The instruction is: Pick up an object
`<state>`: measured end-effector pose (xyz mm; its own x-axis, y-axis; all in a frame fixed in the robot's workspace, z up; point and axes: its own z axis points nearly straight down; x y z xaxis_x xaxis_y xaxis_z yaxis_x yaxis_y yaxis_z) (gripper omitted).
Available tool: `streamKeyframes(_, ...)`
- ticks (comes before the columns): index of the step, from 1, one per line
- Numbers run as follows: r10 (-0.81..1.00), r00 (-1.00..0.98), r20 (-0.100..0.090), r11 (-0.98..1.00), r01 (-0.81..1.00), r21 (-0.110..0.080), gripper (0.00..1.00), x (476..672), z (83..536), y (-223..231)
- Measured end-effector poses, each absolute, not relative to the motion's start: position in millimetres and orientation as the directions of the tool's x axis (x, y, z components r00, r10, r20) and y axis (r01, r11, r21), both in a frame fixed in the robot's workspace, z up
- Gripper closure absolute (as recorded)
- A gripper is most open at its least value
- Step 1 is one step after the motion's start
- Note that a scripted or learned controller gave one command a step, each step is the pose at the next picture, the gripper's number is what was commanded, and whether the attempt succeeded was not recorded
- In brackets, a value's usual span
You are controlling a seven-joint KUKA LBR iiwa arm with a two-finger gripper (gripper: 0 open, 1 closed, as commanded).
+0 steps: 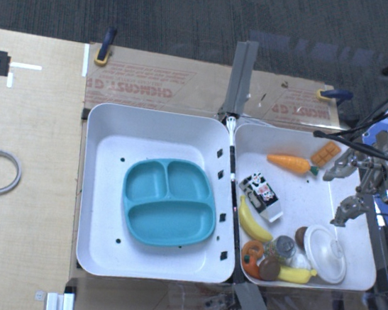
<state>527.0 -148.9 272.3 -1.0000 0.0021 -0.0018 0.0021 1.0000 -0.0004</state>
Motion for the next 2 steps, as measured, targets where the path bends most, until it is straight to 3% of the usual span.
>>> streamKeyframes(1, -0.043, -0.999, -0.009, 0.999, -0.043, -0.001, 0.0, 615.6, 123, -93)
streamKeyframes(2, 0.012, -0.999, -0.035, 1.0, 0.012, -0.004, 0.0, 568.2, 108, -94)
